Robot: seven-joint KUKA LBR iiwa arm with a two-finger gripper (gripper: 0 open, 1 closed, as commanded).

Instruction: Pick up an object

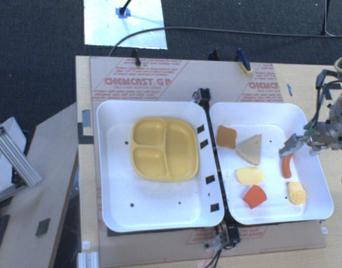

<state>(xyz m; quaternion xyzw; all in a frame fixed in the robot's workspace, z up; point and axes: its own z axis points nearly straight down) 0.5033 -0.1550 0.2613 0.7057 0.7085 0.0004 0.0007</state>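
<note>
Six food pieces lie in the right bin (pixel 313 121); we see nothing lifted, and cannot tell the state of the claw (pixel 288 146) above the orange sausage (pixel 287 166).

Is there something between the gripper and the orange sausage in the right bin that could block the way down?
Nothing visible blocks it. The gripper hangs over the right bin, just above the top end of the orange sausage. The corn piece lies below the sausage, and the beige wedge lies apart to the left.
</note>
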